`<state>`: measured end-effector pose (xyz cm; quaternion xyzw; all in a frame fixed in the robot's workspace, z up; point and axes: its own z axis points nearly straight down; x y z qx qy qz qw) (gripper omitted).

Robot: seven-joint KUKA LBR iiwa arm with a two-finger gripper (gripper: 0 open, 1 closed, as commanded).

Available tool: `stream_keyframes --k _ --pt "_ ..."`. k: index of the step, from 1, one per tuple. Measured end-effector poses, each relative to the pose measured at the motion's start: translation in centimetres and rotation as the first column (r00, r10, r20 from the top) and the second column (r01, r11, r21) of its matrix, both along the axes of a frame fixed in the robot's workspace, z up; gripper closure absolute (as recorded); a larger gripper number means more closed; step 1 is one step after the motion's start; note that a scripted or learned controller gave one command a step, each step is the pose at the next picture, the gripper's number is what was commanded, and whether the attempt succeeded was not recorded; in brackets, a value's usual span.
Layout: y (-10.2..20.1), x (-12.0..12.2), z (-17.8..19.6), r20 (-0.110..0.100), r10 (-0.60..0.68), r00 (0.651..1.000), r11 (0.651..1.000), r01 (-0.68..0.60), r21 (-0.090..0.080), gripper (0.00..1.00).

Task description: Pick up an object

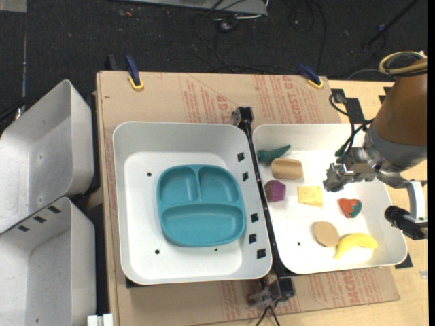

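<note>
- gripper (pixel 337 179) hovers over right bin (pixel 380 255), grip state unclear
- strawberry (pixel 350 207) just below it, cheese (pixel 310 195) to its left
- banana (pixel 355 244), bread (pixel 287 168) also in that bin
- teal tray (pixel 201 205) in left bin (pixel 132 182)

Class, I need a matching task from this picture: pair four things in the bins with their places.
Things
1. teal divided plastic plate
2. yellow toy banana
3. purple toy chunk
4. green toy pepper

Places
A. right bin, near front edge
B. left bin
C. right bin, back left corner
D. right bin, left side, by the divider

Pairs: 1-B, 2-A, 3-D, 4-C
</note>
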<state>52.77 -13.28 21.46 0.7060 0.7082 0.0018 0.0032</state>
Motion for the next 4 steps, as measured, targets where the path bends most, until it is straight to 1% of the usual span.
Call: stream_keyframes --k 1,2,3,4 --pt "0.0 0.2 5.2 -0.001 0.0 1.0 1.0 0.0 0.0 1.0" --pt "5.1 2.7 3.9 -0.005 0.005 1.0 1.0 -0.005 0.002 1.0" --pt "9.9 3.6 4.3 -0.006 0.005 1.0 1.0 -0.005 0.003 1.0" --pt "15.1 4.7 2.6 -0.009 0.005 1.0 1.0 -0.005 0.003 1.0"
